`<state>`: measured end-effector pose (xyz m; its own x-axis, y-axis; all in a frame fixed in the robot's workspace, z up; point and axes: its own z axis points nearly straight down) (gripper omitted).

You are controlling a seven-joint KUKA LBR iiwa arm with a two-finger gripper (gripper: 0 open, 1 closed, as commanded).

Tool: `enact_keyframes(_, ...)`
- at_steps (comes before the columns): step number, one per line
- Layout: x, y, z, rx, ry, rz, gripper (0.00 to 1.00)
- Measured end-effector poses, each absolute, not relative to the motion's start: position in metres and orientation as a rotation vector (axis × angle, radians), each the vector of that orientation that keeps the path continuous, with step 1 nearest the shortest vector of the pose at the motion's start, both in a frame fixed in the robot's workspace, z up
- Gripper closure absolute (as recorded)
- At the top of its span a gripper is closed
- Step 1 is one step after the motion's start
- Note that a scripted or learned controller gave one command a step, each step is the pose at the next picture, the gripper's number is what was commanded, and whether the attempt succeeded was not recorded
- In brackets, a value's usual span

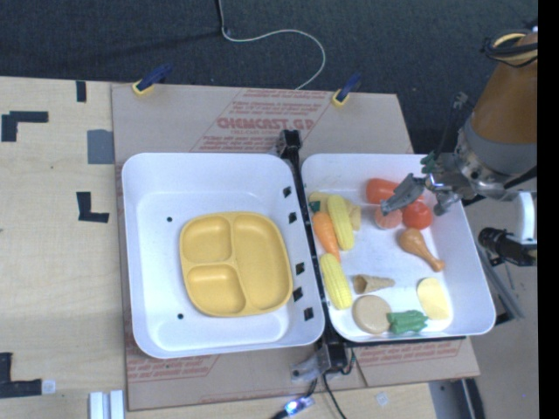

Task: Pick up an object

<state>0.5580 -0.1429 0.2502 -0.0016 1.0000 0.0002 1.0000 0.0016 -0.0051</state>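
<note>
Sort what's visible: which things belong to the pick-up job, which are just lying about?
Job: gripper, right bin, its toy food: tomato, chicken leg, corn cobs, carrot.
Lying about: yellow divided plate, left bin, white cable, two clamps.

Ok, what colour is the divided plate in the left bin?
Yellow. The divided plate shows plainly in the camera view, lying in the white left bin.

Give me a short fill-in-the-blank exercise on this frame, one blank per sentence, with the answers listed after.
1. The yellow divided plate lies in the ____ bin.
2. The plate has ____ compartments.
3. The gripper hovers over the ____ bin, near the red tomato.
4. The green toy sits at that bin's ____ edge, beside the round cookie.

Answers: left; three; right; near
</note>
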Motion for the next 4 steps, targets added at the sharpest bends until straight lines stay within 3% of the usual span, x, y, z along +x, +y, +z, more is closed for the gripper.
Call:
enact_keyframes(3, 0.560, -0.127, 0.083, -2.213, -2.220, 0.009, 0.00)
enact_keyframes(4, 0.560, -0.127, 0.094, -2.212, -2.219, 0.010, 1.00)
